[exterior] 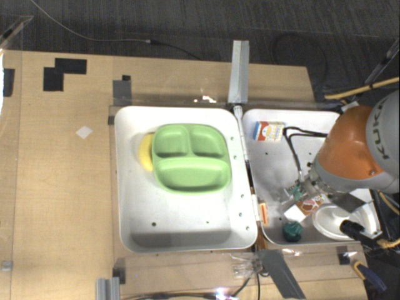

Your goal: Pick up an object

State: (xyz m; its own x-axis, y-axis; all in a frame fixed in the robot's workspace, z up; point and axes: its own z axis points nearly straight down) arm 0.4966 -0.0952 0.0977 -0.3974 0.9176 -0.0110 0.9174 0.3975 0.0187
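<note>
The arm's orange band [350,145] hangs over the right bin [275,167], and the gripper [300,195] reaches down into that bin's lower middle. It sits right over a small clutter: a white block [294,214] and a reddish-brown piece [310,202]. A dark green object [292,231] lies just below them near the bin's front wall. A white bowl [330,222] rests at the bin's lower right. A small red, blue and white carton [269,131] lies at the bin's far left corner. The wrist hides whatever is directly beneath the gripper.
The left bin [134,217] holds a green divided plate [189,157] with a yellow object [145,152] poking out at its left edge. A black cable [300,133] loops over the right bin's far side. A metal post [239,74] stands behind the bins.
</note>
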